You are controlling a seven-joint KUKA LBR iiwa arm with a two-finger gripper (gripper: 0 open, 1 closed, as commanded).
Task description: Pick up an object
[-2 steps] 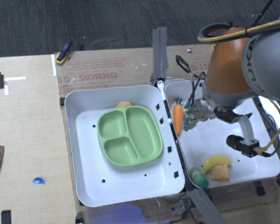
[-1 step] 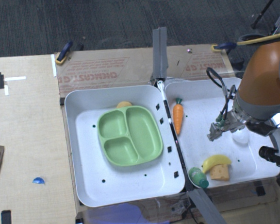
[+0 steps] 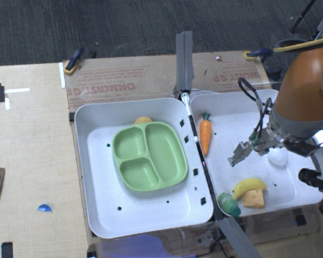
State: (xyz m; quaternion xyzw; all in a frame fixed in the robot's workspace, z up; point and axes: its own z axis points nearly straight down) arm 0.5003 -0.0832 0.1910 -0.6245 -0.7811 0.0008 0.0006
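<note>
A pale wooden bench (image 3: 30, 165) under dark carpet carries two shallow white bins, with a sheet of printed cardboard (image 3: 129, 78) lying behind them. The arm comes in from the right, its orange band (image 3: 306, 85) above the right bin (image 3: 227, 106). The gripper (image 3: 238, 154) hangs low over the middle of that bin; how far apart its tips stand cannot be made out at this angle, and nothing is seen between them, so it appears to carry nothing.

Closest to the gripper, just behind it toward the wrist, sits a small white object (image 3: 277, 157), partly hidden. Below the gripper, toward the bin's near edge, lie a banana (image 3: 248, 186) and a tan wedge, perhaps bread (image 3: 254, 199), touching each other, with a green bottle-like item (image 3: 229, 204) at the corner beside them. To the gripper's left, up against the wall between the bins, rests a toy carrot (image 3: 205, 135), pointing toward the near side. Farther left, in the left bin (image 3: 98, 176), a green divided plate (image 3: 150, 156) lies flat, with a small yellow thing (image 3: 143, 120) peeking out behind it.

As for progress, the pick looks not yet made: every object rests on a bin floor. What remains, by my reading, is to settle on one item, likely the banana or the carrot, close on it, and lift.
</note>
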